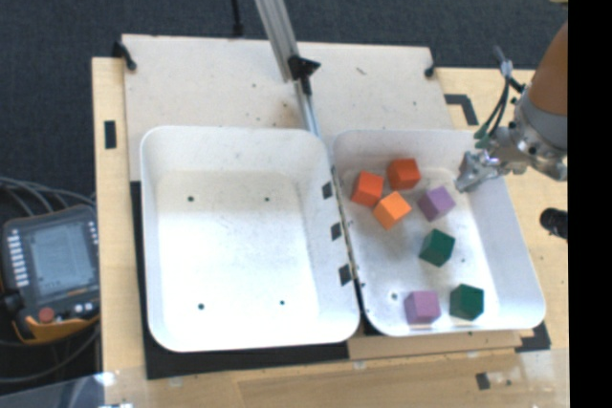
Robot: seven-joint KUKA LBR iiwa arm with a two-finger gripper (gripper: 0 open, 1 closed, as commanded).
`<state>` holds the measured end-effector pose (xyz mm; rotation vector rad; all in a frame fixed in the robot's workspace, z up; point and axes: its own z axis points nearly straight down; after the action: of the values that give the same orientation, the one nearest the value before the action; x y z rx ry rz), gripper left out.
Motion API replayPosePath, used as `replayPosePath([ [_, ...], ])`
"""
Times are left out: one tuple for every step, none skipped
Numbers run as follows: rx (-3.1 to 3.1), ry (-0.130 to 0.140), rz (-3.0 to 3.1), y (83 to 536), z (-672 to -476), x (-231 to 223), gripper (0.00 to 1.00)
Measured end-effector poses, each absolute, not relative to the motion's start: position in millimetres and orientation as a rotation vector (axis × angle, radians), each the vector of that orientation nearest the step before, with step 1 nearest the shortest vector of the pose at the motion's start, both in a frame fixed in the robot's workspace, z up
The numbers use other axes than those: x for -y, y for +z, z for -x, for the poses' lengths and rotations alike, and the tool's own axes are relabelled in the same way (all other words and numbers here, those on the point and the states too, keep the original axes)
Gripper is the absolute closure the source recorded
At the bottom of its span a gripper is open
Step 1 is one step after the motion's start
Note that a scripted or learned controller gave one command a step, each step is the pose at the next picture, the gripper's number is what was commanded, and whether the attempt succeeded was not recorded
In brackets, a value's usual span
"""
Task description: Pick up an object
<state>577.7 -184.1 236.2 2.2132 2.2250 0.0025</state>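
The right bin (507,248) holds several small blocks. Two orange ones (403,173) (392,208) and a red-orange one (366,188) cluster near its back left. A purple block (437,203) lies beside them, with a dark green block (437,246) just in front of it. Another purple block (421,306) and a green block (467,301) sit by the front wall. My gripper (470,173) hangs over the bin's back right part, just right of the upper purple block, with nothing seen in it. Whether its fingers are apart is unclear.
The left bin (239,239) sits beside the right one. A slanted metal rail (273,5) runs from the top down to the gap between the bins. A teach pendant (53,263) lies off the bench at left.
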Motion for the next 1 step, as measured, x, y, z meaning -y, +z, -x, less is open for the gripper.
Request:
replayPosePath([
  [-2.229,0.003,-2.213,246.4,-577.7,133.0,1.0],
])
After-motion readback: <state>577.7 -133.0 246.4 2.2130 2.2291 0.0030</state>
